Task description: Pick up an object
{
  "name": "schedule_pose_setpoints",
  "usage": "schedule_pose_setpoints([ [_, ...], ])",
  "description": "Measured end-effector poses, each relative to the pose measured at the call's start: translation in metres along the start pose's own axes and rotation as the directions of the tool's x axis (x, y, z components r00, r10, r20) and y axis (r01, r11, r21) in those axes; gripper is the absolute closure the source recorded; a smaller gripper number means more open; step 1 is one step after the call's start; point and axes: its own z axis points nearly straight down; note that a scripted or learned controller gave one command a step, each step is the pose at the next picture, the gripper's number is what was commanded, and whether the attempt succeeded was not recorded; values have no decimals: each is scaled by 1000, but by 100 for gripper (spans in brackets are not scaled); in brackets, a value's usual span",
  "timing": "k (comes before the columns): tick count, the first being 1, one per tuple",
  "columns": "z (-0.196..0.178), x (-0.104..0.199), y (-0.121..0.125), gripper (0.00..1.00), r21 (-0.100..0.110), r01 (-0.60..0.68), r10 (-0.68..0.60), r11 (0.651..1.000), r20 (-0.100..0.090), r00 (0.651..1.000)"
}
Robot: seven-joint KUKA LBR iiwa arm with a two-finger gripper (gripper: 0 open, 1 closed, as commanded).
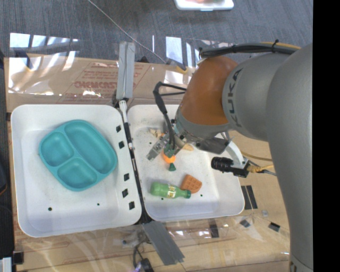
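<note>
The upper right of the right bin (230, 197) is covered by the arm (249, 85), and the gripper (166, 151) is too crowded by small pieces for its state to be told; a white object (204, 4) is cut off by the top edge

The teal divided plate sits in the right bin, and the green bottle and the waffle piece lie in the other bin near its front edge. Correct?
Not quite. The camera view shows the teal divided plate in the left bin, not the right one. The green bottle and the waffle piece do lie in the other bin, the right bin, near its front edge.
</note>
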Motion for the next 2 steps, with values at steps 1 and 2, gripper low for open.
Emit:
schedule_pose_setpoints([
  [1, 1, 46, -51, 100, 2, 340, -340, 941, -5, 941],
  [2, 2, 37, -59, 100, 1, 735, -735, 678, -6, 678],
])
